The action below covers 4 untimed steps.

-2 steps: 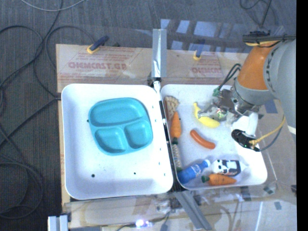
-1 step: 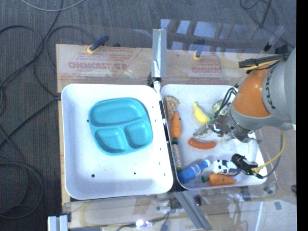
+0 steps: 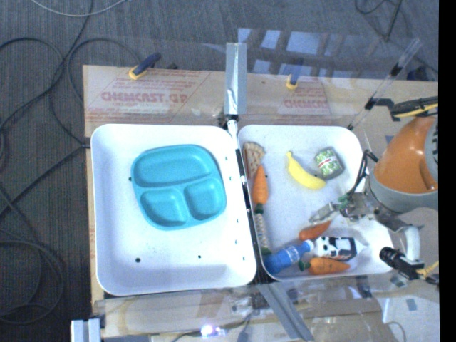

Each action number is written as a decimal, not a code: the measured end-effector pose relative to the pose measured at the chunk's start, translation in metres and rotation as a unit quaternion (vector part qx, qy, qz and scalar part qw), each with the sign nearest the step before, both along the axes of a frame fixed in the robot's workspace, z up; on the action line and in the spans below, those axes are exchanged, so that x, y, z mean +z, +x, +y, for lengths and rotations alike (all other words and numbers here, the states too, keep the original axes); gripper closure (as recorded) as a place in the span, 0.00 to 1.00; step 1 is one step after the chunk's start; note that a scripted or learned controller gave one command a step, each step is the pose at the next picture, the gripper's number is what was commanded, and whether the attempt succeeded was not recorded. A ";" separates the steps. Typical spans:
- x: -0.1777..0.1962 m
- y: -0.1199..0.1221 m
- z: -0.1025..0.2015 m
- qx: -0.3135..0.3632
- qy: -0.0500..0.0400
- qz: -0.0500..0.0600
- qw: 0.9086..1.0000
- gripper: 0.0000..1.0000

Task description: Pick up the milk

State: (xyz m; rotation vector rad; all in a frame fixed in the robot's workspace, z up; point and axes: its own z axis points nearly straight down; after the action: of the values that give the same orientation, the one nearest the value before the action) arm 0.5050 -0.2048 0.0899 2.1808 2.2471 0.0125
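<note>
Along the right bin's [image 3: 356, 140] near wall lie a carrot [image 3: 329, 265], a blue bottle [image 3: 283, 256] and the milk [image 3: 335, 246], a cow-patterned carton lying flat at the near right corner. Just beyond it another carrot [image 3: 314, 230], then the gripper [image 3: 340, 209], low above the bin; whether its fingers are spread or pressed together I cannot tell. Farther back sit a banana [image 3: 304, 173] and a can [image 3: 328, 162]. The milk rests unlifted, so grasping and raising remain.
</note>
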 end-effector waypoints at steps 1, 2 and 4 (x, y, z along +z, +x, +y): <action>0.051 -0.021 0.027 0.036 0.001 0.007 0.999 0.00; 0.006 -0.010 -0.010 0.237 0.002 -0.004 0.972 0.00; -0.001 -0.015 -0.011 0.155 0.004 0.002 0.988 0.00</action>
State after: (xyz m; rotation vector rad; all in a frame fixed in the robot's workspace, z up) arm 0.4896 -0.2154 0.0891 1.8116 2.5659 0.0177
